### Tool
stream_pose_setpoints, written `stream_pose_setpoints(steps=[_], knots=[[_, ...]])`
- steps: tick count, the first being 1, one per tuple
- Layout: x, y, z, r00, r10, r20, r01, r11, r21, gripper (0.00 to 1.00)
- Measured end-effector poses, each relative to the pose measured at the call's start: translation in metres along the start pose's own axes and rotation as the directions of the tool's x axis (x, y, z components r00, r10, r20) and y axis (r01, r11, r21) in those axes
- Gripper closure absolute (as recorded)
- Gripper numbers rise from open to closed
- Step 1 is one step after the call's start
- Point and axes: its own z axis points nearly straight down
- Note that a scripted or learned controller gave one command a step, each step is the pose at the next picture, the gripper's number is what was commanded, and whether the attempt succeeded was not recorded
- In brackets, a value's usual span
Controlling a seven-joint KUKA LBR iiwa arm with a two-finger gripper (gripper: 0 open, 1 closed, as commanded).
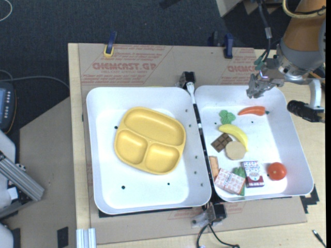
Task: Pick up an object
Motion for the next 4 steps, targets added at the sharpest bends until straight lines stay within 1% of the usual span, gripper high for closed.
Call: stream_pose_setpoints(steps=[1, 2, 3, 4], knots=[[0.049, 0.004, -0.007, 1.000, -0.001, 0.000, 0.001, 1.000, -0.002, 1.00], [0.098, -0.011, -0.012, 1.000, 0.000, 0.000, 0.000, 1.000, 0.001, 1.00], [0.109, 0.001, -0.005, 1.000, 0.003, 0.002, -0.003, 1.000, -0.002, 1.00], [0.113, -0.006, -0.013, 1.000, 0.004, 0.001, -0.004, 1.000, 0.000, 1.00]])
